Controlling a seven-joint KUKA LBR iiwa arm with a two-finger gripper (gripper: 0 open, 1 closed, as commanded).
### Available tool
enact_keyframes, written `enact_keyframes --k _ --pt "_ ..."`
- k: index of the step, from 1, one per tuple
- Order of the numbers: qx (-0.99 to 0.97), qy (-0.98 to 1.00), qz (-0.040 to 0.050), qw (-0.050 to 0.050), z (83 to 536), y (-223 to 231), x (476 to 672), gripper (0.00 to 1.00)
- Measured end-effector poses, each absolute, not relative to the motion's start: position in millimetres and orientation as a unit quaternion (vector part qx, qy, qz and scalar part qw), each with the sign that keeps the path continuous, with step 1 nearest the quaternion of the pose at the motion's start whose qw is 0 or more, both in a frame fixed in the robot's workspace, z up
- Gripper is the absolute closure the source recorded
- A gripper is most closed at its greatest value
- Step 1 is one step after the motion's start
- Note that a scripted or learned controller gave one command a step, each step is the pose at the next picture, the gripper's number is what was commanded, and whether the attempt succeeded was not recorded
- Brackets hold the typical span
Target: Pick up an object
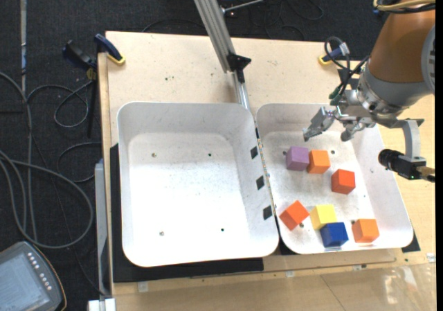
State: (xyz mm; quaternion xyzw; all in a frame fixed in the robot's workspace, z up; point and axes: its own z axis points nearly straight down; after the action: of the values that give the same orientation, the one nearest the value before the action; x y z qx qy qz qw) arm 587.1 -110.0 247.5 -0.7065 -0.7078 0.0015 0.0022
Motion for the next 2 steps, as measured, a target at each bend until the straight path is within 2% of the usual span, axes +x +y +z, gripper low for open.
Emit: enact_keyframes --k 1,2 --pt "-0.707 -0.707 0.0003 0.0 250 -110 587.9 0.0" --pt "-0.707 -0.707 0.0018 0.002 204 -109 580.4 0.0"
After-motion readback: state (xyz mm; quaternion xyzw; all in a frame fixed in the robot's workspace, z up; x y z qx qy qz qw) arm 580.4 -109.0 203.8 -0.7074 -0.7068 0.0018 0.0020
